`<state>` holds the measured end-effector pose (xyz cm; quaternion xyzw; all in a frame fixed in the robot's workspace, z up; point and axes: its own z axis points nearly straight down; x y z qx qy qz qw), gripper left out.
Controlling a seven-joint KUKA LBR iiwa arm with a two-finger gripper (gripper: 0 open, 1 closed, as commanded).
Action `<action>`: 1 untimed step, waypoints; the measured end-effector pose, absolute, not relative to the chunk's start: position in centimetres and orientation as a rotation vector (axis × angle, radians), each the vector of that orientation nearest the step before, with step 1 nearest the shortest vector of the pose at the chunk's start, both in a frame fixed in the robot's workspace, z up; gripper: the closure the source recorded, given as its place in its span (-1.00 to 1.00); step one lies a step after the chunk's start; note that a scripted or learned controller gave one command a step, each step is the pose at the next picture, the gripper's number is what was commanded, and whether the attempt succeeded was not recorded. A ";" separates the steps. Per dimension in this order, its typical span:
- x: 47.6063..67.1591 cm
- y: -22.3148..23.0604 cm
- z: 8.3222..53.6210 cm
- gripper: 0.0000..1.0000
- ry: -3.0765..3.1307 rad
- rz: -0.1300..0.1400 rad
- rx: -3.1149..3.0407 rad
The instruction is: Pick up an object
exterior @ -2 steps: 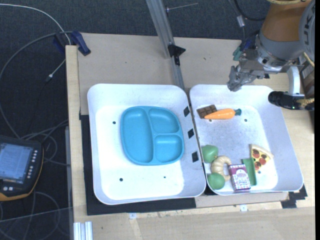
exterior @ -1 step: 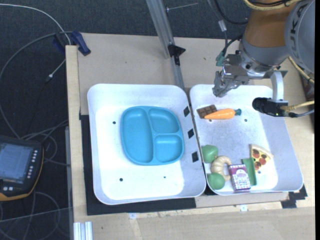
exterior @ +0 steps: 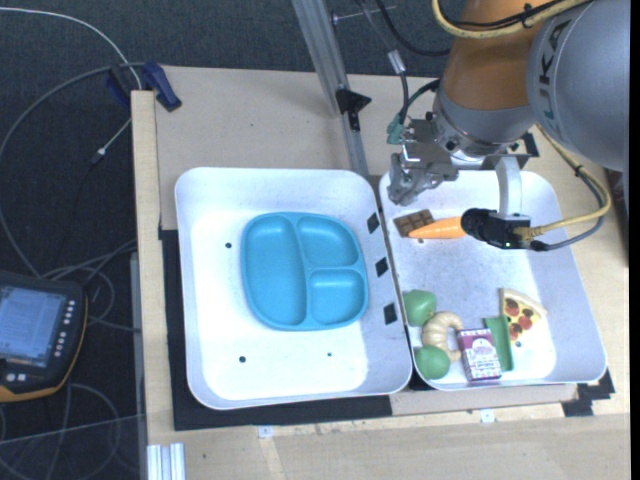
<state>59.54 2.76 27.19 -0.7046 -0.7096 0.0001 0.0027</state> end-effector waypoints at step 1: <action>57.8 7.2 26.8 1.00 -2.225 0.002 -2.211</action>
